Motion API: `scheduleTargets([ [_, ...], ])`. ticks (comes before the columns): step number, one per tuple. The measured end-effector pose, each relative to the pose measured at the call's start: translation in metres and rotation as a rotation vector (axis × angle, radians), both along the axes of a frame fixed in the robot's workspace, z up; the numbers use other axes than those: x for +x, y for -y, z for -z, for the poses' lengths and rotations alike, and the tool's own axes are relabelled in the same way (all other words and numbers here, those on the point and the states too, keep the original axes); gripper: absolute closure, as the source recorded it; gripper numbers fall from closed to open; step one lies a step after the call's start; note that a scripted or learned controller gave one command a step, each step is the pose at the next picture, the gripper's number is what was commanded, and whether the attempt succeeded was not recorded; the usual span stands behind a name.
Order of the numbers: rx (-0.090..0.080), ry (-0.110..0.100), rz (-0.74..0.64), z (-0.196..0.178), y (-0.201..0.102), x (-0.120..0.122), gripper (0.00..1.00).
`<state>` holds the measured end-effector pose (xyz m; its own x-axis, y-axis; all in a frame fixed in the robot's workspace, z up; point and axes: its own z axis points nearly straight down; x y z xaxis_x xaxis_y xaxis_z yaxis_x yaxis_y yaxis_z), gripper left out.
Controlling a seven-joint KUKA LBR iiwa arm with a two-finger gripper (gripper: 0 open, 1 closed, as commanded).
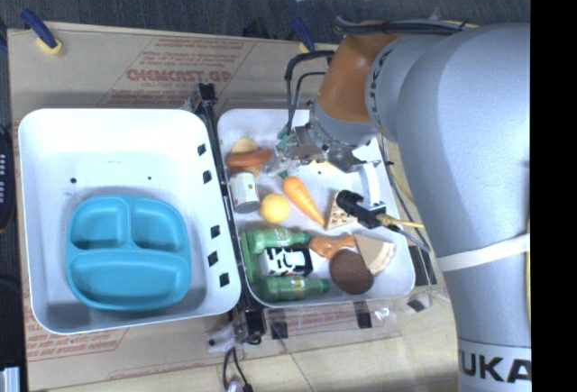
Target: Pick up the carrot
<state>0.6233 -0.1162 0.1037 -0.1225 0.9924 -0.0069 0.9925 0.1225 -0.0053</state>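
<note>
Looming large, the grey arm (460, 183) is crowding the carrot (303, 198); the tool (290, 150), its state untellable, is risking snagging the neighbouring lemon (275, 208).

1. The arm (451, 156) is looking like one fat, smooth, light-grey tube, pretty rounded all over.
2. An orange band (347, 84) is wrapping around it just above the wrist.
3. A thin pale seam line is running across the grey shell lower down.
4. White "UKA" lettering is showing near the bottom, with the start of the word cut off.
5. Black cables are looping out around the wrist.
6. The gripper (290, 150) end is looking like small dark-and-metal hardware.
</note>
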Motion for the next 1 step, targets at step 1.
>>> scheduleTargets([
  [1, 0.008, -0.004, -0.149, -0.0448, -0.0145, -0.0384, 1.00],
])
